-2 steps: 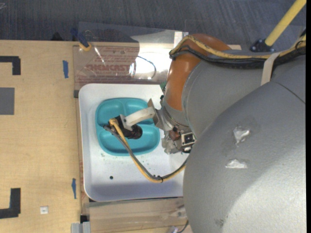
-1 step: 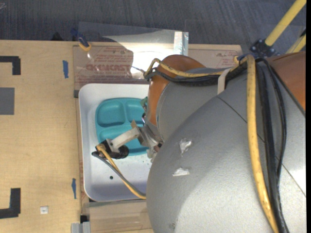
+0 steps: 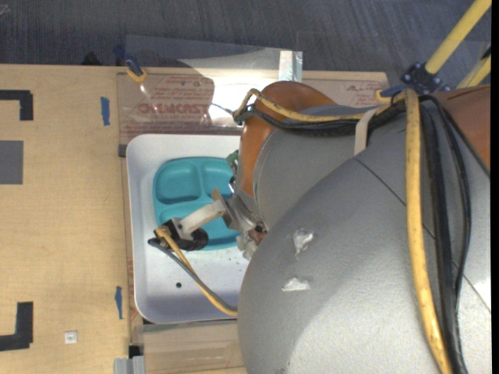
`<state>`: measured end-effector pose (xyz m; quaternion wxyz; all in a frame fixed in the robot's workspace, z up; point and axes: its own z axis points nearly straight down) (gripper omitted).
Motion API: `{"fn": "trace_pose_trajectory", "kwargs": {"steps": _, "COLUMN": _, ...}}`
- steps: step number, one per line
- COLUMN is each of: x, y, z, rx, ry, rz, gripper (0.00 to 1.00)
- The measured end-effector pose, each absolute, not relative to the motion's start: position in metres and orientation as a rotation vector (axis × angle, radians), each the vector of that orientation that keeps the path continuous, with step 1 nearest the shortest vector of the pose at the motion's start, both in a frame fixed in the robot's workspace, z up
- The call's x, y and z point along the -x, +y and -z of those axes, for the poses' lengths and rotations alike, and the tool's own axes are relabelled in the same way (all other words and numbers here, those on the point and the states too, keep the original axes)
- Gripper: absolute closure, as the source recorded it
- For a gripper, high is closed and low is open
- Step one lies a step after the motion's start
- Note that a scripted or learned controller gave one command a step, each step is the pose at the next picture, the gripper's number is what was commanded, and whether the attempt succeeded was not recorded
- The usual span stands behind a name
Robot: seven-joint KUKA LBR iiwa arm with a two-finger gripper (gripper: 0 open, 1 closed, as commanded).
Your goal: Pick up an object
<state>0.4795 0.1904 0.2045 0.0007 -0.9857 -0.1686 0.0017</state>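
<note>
A teal divided plate (image 3: 187, 187) lies in the left white bin (image 3: 148, 287), toward its middle. The grey arm with its orange band reaches in from the right and covers most of the scene. Its wrist end hangs over the plate's right edge. The gripper (image 3: 243, 236) is tucked under the arm at the plate's lower right corner, and the arm hides its fingers. Nothing can be seen held.
A small dark speck (image 3: 178, 286) lies on the bin floor below the plate. A clear plastic sheet (image 3: 179, 100) is taped behind the bin. Brown cardboard (image 3: 62, 209) with black markings lies to the left. The arm's bulk hides the right bin.
</note>
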Motion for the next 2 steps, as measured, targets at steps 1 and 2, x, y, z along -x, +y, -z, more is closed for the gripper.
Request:
{"fn": "trace_pose_trajectory", "kwargs": {"steps": 1, "x": -0.480, "y": 0.190, "z": -0.214, "rx": 3.096, "ry": -0.527, "rz": -0.006, "gripper": 1.00}}
{"fn": "trace_pose_trajectory", "kwargs": {"steps": 2, "x": -0.479, "y": 0.225, "z": -0.208, "rx": 3.126, "ry": -0.315, "rz": -0.001, "gripper": 1.00}}
